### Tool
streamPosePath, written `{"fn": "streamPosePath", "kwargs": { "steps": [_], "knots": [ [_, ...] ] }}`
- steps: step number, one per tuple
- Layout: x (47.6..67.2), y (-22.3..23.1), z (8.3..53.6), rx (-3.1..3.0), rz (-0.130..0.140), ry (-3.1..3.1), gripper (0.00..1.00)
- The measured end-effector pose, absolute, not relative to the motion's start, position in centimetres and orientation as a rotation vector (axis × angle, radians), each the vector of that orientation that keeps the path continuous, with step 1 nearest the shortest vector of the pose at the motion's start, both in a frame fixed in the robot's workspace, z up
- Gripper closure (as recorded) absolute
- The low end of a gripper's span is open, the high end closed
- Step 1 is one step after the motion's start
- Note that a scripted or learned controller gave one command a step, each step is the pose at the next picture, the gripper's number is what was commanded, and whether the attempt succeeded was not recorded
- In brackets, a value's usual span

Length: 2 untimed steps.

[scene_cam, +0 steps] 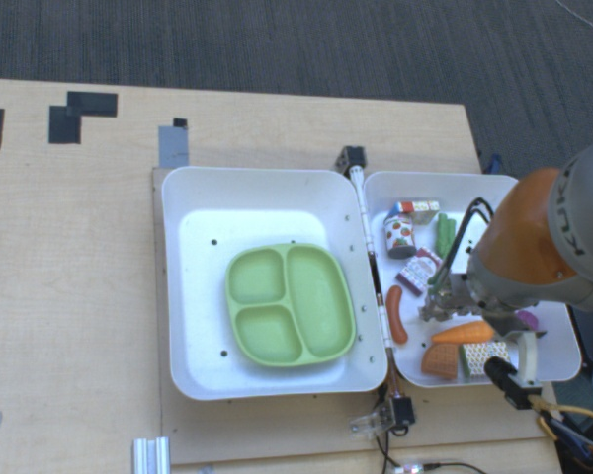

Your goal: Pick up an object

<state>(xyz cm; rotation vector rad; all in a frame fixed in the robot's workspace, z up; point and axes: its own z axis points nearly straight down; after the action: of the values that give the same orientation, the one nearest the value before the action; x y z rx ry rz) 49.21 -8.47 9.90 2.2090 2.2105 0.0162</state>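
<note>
The arm (pixel 544 235), grey with an orange band, reaches in from the right and hangs over the right bin (pixel 570 358); its gripper (pixel 443 304) points down among the clutter there, and whether anything sits between the fingers cannot be told, since the wrist hides them from above; nor can it be told whether they are spread or closed.

The right bin holds a scatter of small toy foods; a red sausage (pixel 396 315) lies along its left side, just left of the gripper; an orange carrot (pixel 463 333) lies just to the near side of the gripper, with a brown bread-like piece (pixel 439 361) nearer still; a green pickle-shaped piece (pixel 445 233) lies at the far side, beside a small red-and-white carton (pixel 400 236) and a small can lying on its side (pixel 416 207); a purple-pink packet (pixel 418 268) lies between the carton and the gripper.

The left bin (pixel 193 265) holds a light green divided plate (pixel 291 305) with three compartments, lying flat near the bin's middle; both bins rest side by side on the wooden bench (pixel 69 294).
</note>
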Motion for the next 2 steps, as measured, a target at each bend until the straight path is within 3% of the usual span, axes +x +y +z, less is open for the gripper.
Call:
{"fn": "streamPosePath", "kwargs": {
  "steps": [1,2],
  "knots": [
    [57.48,-13.23,9.9,2.214,0.004,2.225,1.0],
    [57.46,-13.22,9.88,2.214,0.003,2.225,0.0]
  ]
}}
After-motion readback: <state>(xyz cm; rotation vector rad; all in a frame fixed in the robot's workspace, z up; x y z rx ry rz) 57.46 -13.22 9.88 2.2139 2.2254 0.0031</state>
